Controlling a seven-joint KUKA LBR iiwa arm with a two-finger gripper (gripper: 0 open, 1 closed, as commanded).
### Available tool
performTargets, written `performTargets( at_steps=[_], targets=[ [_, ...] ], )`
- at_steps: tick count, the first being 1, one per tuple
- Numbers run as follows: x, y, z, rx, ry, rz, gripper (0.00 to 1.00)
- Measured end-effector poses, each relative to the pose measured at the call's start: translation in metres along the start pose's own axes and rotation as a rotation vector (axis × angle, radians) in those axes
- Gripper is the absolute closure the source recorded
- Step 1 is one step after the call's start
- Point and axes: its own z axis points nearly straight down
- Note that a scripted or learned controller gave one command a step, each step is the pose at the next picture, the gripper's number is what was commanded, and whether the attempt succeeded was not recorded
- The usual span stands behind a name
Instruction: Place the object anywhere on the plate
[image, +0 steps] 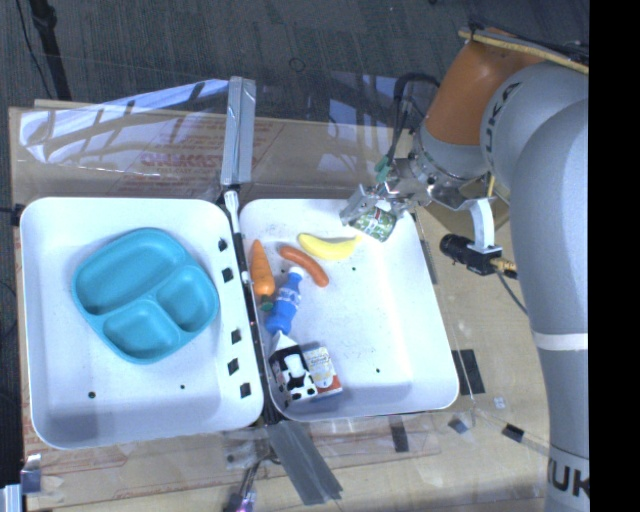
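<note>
Task barely begun. Gripper (372, 215) up at far rim of right bin (425, 345); jaw state can't tell, nothing seen between them. Banana (328, 245) just beside jaws, toward bin centre; sausage (303, 264), carrot (261, 270), bottle (284, 304), carton (305, 372) further out. Plate (146, 293) well apart in left bin (50, 390), holds nothing. Left: grasp, carry across, set down.
</note>
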Motion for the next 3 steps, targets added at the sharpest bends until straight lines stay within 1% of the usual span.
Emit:
performTargets(
  at_steps=[1,2,3],
  targets=[
    [0.071,-0.031,0.008,0.003,0.001,0.232,1.0],
    [0.139,-0.039,0.018,0.003,-0.001,0.248,1.0],
    [0.217,-0.061,-0.011,0.003,-0.001,0.267,1.0]
  ],
)
